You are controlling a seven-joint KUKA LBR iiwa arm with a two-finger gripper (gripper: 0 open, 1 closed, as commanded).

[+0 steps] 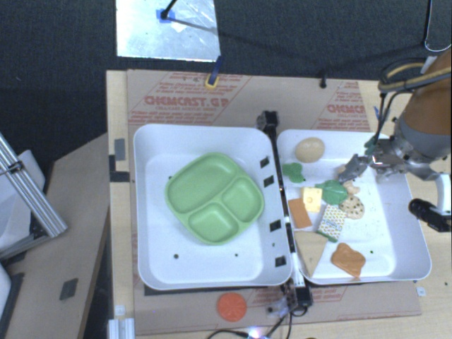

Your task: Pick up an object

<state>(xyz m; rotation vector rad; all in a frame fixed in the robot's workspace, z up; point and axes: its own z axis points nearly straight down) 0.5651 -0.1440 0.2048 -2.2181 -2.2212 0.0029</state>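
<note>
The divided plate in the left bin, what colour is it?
Light green plate, shown best in the camera view.

Grey arm, orange band, dark cables, metallic claw.

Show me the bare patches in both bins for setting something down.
Left bin: bare floor rings the green divided plate, widest along its near edge. Right bin: bare at the near right, beyond the orange-brown piece. Crowded by the divider, round beige item down to the patterned packet.

My arm is cut off by the right edge. My fingers are blurred, so I can't tell their spread. The dark green piece below them partly covers the cookie.
</note>
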